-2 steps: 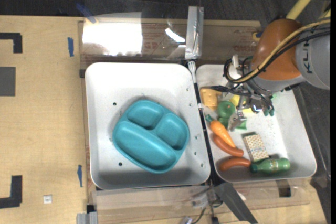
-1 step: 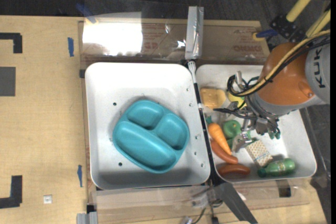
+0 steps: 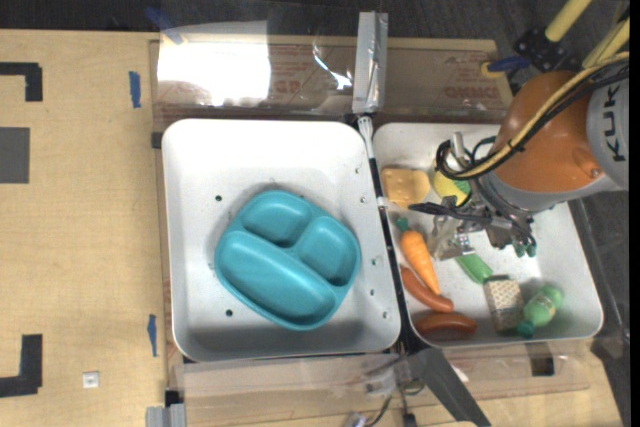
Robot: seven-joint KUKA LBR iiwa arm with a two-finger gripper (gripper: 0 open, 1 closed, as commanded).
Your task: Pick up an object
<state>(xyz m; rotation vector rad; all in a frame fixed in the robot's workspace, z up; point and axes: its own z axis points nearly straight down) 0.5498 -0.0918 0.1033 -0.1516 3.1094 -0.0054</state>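
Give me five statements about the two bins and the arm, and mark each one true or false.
1. The blue divided plate lies in the left bin. True.
2. The carrot lies in the left bin. False: it is in the right bin, near the wall between the bins.
3. The gripper is over the right bin. True.
4. The blue plate holds a sausage. False: the sausage is in the right bin, below the carrot.
5. The arm has an orange band. True.
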